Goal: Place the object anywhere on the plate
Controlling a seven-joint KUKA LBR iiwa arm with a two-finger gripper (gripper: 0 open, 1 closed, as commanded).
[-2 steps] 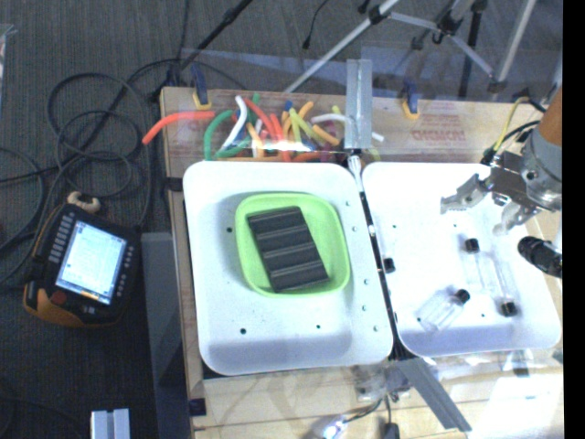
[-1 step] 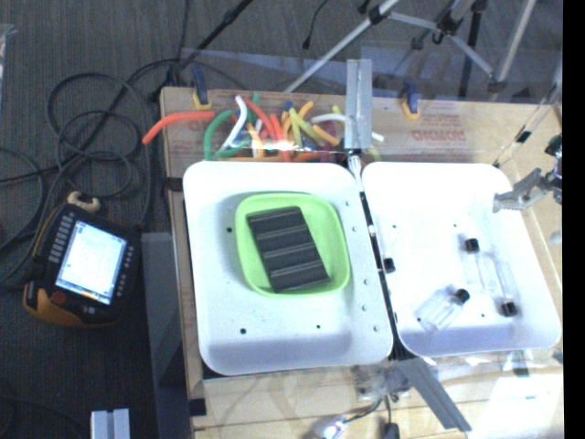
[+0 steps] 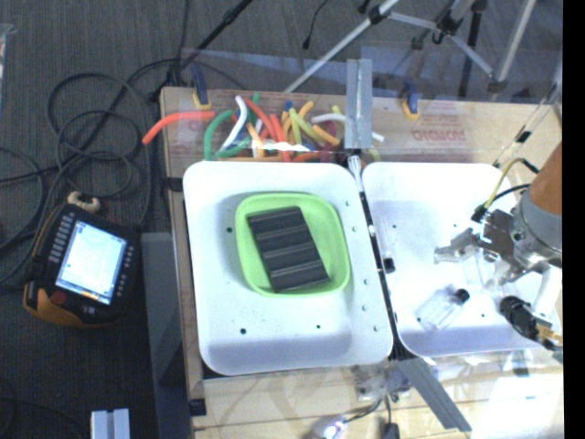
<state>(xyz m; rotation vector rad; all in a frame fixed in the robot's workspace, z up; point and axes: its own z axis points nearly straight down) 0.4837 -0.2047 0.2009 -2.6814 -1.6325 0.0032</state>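
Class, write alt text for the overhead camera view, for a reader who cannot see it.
A dark ribbed block lies on a green plate in the left white bin. The arm's gripper hangs over the right white bin, near a small clear object. Coloured tubes lie behind the bins.

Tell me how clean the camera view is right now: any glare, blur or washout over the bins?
Camera view: the right bin floor is washed out bright, so the small clear object barely stands out; the gripper is soft and low in detail; the green plate and the dark ridged block in the left bin read sharply, with only a faint shadow.
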